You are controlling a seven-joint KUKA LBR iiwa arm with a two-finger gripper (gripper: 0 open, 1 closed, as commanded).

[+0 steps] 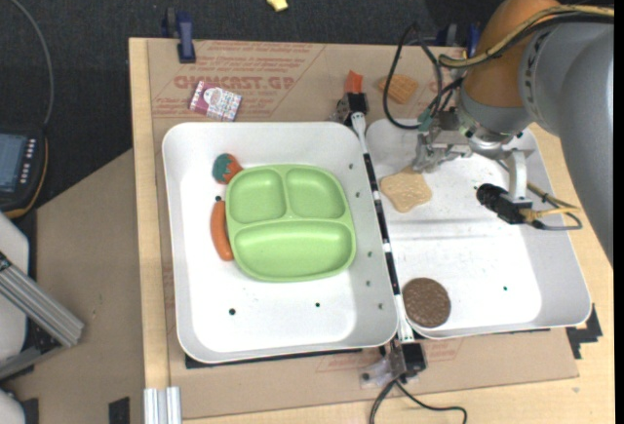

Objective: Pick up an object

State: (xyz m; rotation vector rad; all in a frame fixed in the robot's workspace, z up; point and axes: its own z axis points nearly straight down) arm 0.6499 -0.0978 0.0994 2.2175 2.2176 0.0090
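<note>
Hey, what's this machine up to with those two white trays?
A robot arm reaches in over the right bin, its hand low at that bin's far left corner, just above a tan toast-shaped piece. I can't see anything held in it. A brown round disc lies near that bin's front edge. The left bin holds a green divided plate, with an orange carrot-like piece beside it.

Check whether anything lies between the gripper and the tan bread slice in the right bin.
Nothing visible does. The gripper hangs just above the bread slice in the right bin, with bare white floor between them. The brown disc lies well clear, at the near edge.
</note>
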